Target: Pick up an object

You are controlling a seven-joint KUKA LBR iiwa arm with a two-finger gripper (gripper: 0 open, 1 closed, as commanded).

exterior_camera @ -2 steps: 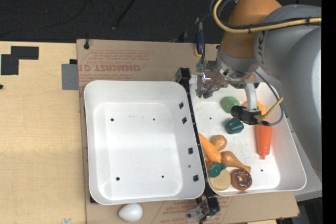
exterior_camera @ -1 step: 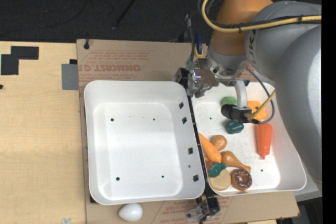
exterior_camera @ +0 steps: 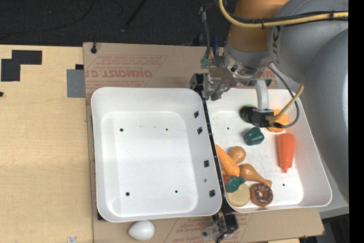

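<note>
No object is in the gripper (exterior_camera: 215, 88); all candidates lie loose in the right bin (exterior_camera: 327, 190), and every place below is referenced to that bin. Near-left corner of the right bin holds the main cluster: a chocolate doughnut (exterior_camera: 262, 194) touching a round tan biscuit (exterior_camera: 239, 197), a small teal piece (exterior_camera: 232, 183) just behind the biscuit, and a brown drumstick-shaped toy (exterior_camera: 253, 173) lying against the doughnut's far side. Along the bin's left wall, just beyond the cluster, an orange carrot (exterior_camera: 228, 163) lies at a slant with a tan rounded lump (exterior_camera: 236, 153) touching it. Mid-bin: a dark green block (exterior_camera: 253, 135), standing apart from the cluster. Toward the bin's right wall a red-orange tapered toy (exterior_camera: 286, 151) lies lengthwise, and a small orange piece (exterior_camera: 277, 126) sits just beyond it, partly hidden. Gripper hangs over the bin's far-left corner, above the wall it shares with the left bin (exterior_camera: 148, 156), well apart from every toy; whether the claw is released or clenched cannot be told from this angle. The arm (exterior_camera: 264, 3) comes in over the bin's far-right side. A white egg (exterior_camera: 141, 230) lies outside, on the cardboard sheet (exterior_camera: 142, 71), well off the right bin's near-left corner, past the left bin's near rim.
</note>
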